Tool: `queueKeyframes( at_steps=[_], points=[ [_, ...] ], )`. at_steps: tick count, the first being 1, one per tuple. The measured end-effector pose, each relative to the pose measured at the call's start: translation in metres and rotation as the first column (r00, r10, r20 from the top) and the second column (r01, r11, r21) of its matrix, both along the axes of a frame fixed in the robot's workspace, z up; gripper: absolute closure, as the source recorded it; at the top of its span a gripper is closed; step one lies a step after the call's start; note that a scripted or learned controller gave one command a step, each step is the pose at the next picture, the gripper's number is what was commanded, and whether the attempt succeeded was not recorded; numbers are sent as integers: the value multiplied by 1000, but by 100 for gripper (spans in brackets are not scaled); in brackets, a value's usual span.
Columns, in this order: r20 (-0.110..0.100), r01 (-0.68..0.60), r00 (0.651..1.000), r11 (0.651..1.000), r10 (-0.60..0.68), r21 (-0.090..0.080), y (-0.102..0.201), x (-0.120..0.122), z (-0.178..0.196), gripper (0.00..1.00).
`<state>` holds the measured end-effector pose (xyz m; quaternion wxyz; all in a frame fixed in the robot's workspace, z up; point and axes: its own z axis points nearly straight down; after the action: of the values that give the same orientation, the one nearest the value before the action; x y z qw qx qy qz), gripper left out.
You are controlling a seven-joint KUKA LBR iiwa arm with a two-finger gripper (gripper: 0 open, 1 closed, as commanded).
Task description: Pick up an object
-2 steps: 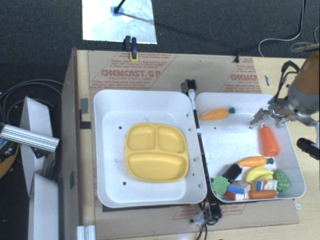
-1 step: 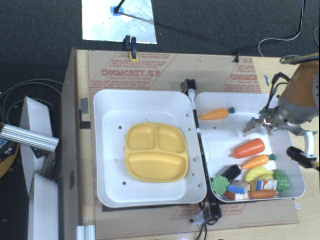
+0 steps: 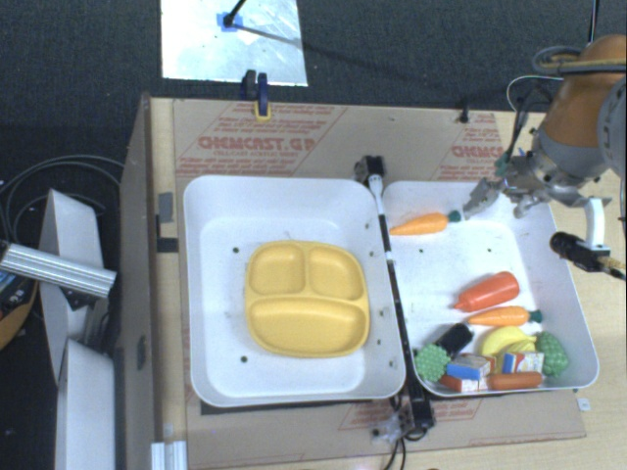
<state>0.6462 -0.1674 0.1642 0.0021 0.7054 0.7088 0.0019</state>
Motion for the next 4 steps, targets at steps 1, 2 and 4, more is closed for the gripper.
queueKeyframes(
  at_steps=[1, 2, 4],
  points=[
    [-6, 4, 1000, 1000, -4, 1, 29, -94, -48, 0],
    [-4, 4, 1000, 1000, -4, 1, 48, -135, -80, 0],
    [-5, 2, 1000, 1000, -2, 1, 71, -91, -80, 0]
  ],
)
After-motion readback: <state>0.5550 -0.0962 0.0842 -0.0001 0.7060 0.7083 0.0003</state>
